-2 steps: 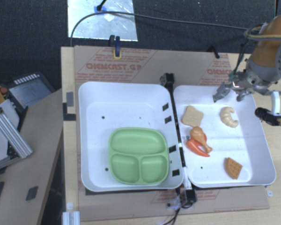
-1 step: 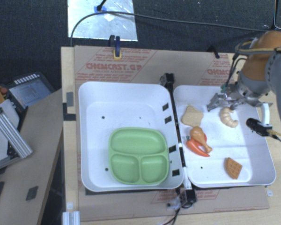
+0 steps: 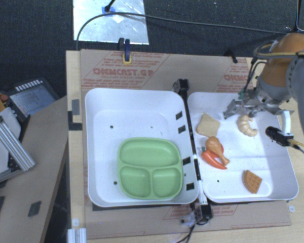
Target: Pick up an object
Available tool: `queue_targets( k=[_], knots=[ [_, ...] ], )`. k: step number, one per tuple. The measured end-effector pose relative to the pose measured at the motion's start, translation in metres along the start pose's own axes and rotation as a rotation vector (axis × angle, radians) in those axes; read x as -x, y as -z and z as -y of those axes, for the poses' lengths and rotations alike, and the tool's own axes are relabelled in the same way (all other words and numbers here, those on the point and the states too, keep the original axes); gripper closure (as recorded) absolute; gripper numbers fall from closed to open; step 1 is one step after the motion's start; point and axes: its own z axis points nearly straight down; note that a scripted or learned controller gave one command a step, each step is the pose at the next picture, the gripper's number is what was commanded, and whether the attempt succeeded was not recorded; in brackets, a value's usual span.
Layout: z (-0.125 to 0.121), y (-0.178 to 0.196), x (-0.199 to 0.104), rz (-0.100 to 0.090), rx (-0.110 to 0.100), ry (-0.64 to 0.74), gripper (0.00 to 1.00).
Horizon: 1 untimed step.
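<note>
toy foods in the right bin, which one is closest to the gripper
The pale croissant, lying just below the gripper at the bin's far end. The bread slice, chicken leg, red pepper and waffle lie farther off.

Dark speckled carpet floor [image 3: 30,29] across the far side and upper left. Shiny metal plate [image 3: 110,13] lying on it at far centre, a black cable [image 3: 202,23] running from it toward the right. Pale wood tabletop [image 3: 142,65] under a printed cardboard sheet [image 3: 157,67], with a yellow-handled clamp [image 3: 125,51] on its far edge. At left, a lower beige table [image 3: 35,146], a small dark device [image 3: 31,97] and an aluminium rail [image 3: 10,140]. Even, diffuse light.
</note>
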Motion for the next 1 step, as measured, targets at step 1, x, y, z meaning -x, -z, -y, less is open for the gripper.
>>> queue_targets(
  k=[1],
  knots=[
    [-0.0027, 0.0139, 0.0019, 0.007, 0.012, 0.002, 1.00]
  ],
)
